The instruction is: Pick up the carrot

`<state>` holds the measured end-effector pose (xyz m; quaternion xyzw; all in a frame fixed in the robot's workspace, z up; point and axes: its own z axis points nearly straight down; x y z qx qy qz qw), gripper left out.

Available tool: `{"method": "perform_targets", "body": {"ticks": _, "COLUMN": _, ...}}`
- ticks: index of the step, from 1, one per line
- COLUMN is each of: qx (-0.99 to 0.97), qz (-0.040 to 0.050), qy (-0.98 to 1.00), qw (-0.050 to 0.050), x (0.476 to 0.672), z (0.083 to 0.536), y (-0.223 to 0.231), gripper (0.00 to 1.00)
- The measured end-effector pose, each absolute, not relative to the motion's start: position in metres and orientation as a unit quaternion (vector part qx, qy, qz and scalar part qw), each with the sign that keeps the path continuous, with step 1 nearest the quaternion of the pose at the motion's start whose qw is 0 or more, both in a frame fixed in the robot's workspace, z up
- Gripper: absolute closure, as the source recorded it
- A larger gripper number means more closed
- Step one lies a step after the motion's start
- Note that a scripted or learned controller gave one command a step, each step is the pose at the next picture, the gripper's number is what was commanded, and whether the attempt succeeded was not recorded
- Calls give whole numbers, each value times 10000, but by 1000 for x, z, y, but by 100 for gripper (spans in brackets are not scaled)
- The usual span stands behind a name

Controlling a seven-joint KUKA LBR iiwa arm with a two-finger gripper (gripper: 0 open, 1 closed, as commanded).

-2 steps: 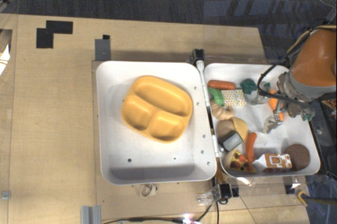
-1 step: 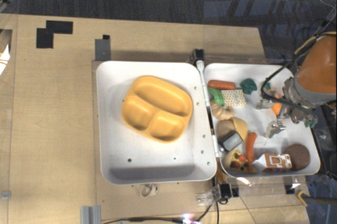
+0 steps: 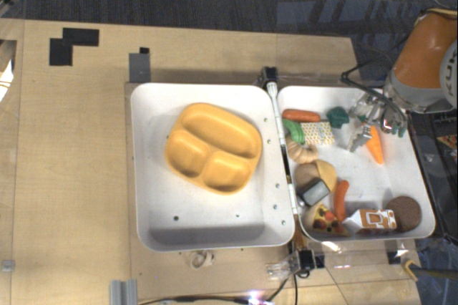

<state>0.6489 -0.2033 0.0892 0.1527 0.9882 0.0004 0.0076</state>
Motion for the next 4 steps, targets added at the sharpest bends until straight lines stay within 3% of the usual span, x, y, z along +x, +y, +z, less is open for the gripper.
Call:
{"method": "perform_targets", "body": {"ticks": 1, "qx": 2071, "qz": 5, "qy": 9783, "qw": 64, "x": 607, "z": 88, "y": -192, "gripper": 0}}
{"method": "perform_targets", "body": {"ticks": 2, "qx": 2537, "qz": 11, "qy": 9673, "qw": 74, "x": 588, "z": 89, "y": -204, "gripper": 0}}
{"method": "perform_targets", "body": {"ticks": 3, "qx": 2505, "qz": 9, "qy": 9680, "qw": 140, "x": 593, "z": 103, "y": -203, "gripper": 100}}
{"method": "perform_targets", "body": {"ticks": 4, "qx": 2603, "qz": 18, "qy": 9655, "qw": 76, "x": 544, "z": 164, "y": -143, "gripper": 100}}
